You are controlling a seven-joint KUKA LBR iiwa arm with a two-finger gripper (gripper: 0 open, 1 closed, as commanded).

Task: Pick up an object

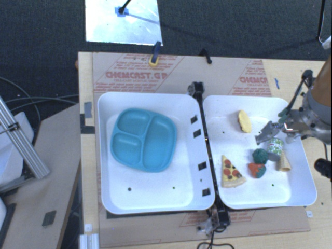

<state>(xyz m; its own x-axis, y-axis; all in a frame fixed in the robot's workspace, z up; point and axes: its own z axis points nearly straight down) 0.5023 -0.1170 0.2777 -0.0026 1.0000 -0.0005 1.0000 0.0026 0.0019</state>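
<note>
The right bin (pixel 295 191) holds several small toys: a yellow oval piece (pixel 244 121) toward the back, a pizza slice (pixel 231 171) near the front left, and a dark green lump (pixel 260 155) with a red strawberry-like piece (pixel 257 169) just in front of it. A small white-and-green can (pixel 275 147) and a beige cone (pixel 283 163) lie next to them. My gripper (pixel 270 134) reaches in from the right and hovers just above and behind the can and the green lump. I see nothing held in it.
A blue divided plate (pixel 143 139) lies in the left bin (pixel 155 201). A black hinge strip (pixel 203 149) runs between the two bins. Cardboard (pixel 135 74) lies under the bins, with a yellow clip (pixel 154 60) at its back edge.
</note>
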